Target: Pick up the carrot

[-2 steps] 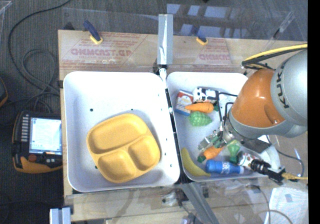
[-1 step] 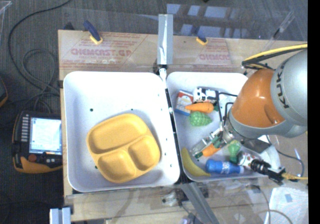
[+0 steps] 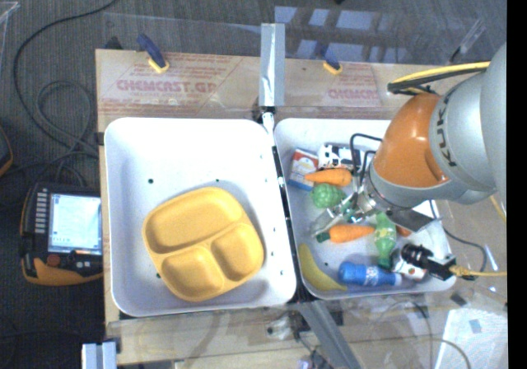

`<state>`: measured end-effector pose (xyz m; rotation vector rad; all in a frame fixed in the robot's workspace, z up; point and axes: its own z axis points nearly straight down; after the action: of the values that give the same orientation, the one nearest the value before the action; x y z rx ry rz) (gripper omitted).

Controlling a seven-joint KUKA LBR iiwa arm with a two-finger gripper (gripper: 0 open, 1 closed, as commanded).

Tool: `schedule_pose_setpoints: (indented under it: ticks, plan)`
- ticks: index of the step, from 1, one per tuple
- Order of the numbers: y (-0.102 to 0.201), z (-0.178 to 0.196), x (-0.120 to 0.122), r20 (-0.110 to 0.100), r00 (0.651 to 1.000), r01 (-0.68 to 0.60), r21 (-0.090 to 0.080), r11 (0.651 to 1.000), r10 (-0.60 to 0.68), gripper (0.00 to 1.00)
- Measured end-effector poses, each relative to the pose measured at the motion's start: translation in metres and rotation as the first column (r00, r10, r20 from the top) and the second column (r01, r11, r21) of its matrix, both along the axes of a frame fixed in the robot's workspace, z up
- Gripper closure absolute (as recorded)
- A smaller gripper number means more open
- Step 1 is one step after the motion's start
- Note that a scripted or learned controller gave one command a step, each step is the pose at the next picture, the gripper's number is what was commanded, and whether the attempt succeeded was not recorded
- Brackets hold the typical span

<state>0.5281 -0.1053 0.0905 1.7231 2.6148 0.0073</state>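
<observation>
Carrot lying flat in the middle of the right bin, leafy tip toward the bin's left wall; second carrot just above it, nearer the far edge; green vegetable between the two; banana and blue bottle along the near edge; gripper poised just above the carrot, jaw opening impossible to tell; yellow divided plate in the left bin.
</observation>
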Motion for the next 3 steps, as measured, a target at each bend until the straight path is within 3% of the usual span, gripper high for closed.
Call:
schedule_pose_setpoints:
  ticks: [1,2,3]
  plan:
    - [0.0,0.01,0.001,0.004,1.0,0.001,0.0,1.0,-0.001,1.0]
    - [-0.055,0.143,0.013,-0.011,0.997,0.075,-0.002,0.997,-0.075,1.0]
    - [-0.055,0.143,0.013,-0.012,0.997,0.074,-0.002,0.997,-0.074,0.0]
